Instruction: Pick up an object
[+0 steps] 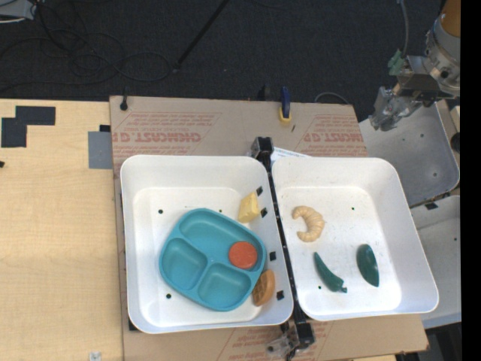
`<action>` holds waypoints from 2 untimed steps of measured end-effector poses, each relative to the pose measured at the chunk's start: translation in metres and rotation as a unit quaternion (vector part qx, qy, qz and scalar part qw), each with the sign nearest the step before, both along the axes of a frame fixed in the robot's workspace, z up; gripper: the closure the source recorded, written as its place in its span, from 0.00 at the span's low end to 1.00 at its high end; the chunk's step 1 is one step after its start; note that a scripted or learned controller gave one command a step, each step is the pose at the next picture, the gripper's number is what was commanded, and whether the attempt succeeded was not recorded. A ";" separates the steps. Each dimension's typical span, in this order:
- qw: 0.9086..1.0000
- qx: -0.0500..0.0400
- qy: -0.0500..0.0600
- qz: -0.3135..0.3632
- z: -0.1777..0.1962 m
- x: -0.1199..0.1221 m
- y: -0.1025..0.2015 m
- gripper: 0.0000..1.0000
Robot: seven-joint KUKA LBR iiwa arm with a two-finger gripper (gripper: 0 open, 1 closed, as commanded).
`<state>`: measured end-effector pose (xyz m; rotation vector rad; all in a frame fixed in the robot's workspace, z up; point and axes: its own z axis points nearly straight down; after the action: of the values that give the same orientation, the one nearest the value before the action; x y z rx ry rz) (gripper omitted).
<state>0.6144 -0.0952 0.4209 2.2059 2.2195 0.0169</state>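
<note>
Resting side by side on a cardboard sheet atop the tabletop are two shallow white bins. Left bin: a teal compartment tray is lying tilted across the middle, reaching toward the near right corner. A round red-orange piece is sitting on the tray's right-hand part. A yellow wedge, resembling cheese, is lying just off the tray's far right edge, close to the bin's right wall. A brown bread-like piece is lying at the tray's near right edge, beside the bin's near right corner.

Right bin: a pale croissant is lying in the left half toward the middle. A slim dark green pepper-like item is lying nearer the near wall, left of centre. A second dark green, leaf-shaped item is lying to its right, apart from it.

Arm and end effector: hanging beyond the far right corner of the right bin, outside both bins and well apart from every object; whether its fingers are spread or pressed together cannot be told, and nothing is showing between them.
</note>
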 end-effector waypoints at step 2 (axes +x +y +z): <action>1.000 0.001 0.009 -0.002 0.118 -0.120 0.042 1.00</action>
<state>0.4943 -0.0533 0.5390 2.2205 2.2259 -0.0013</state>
